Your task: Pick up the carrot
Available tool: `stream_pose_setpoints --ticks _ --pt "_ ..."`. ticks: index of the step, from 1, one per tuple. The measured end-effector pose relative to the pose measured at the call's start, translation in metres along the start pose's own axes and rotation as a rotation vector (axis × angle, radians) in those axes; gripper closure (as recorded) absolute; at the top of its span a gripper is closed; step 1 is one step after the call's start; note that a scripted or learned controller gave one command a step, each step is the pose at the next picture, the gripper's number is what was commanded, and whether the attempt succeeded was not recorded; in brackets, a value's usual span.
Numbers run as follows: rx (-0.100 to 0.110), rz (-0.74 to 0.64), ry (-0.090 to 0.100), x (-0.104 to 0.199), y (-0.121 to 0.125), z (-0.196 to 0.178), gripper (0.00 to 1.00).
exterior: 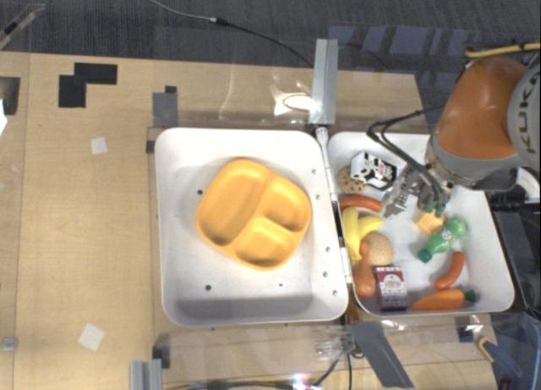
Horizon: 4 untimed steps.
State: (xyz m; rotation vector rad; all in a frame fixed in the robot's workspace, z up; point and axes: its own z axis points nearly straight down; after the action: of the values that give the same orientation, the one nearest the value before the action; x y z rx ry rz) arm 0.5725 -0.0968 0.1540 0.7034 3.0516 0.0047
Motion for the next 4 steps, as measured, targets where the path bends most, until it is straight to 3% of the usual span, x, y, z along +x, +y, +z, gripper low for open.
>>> stream_pose_setpoints --ticks 1,2,3,4 --pt "0.006 0.09 0.001 -0.057 -0.076 0.019 1.0" --pt "0.004 -0.114 0.006 0.041 -0.11 0.036 1.0" --pt "0.004 0.457 -0.002 -0.019 -0.112 -0.026 1.0" --pt "0.006 0.748 0.006 0.028 -0.043 -0.016 1.0"
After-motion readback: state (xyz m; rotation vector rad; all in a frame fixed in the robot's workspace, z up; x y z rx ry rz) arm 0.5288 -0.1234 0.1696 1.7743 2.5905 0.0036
